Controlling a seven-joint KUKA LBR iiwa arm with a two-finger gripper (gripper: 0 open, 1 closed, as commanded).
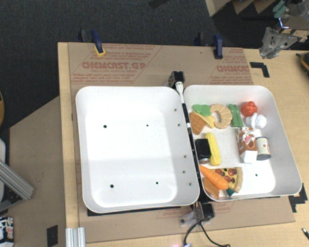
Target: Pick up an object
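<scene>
The right bin (278, 138) holds several toy foods. Along its far side lie a red tomato (249, 108), a white piece (258, 121), a green strip (236, 115), a tan ring (222, 116) and a bread piece (198, 123). In the middle a yellow corn cob (213, 148) sits beside a black block (202, 148), with a small carton (246, 143) and a can (263, 147) to their right. A carrot (213, 178) and a pizza slice (233, 177) lie in the near left corner. My gripper (274, 41) hangs high at the top right, beyond the bin's far edge and away from every object.
The left bin (92, 138) lies beside the right one, joined by a black hinge strip (187, 127). Two blue clamps (97, 41) (217, 44) hold the brown board at its far edge. A cable (206, 235) runs off the near edge.
</scene>
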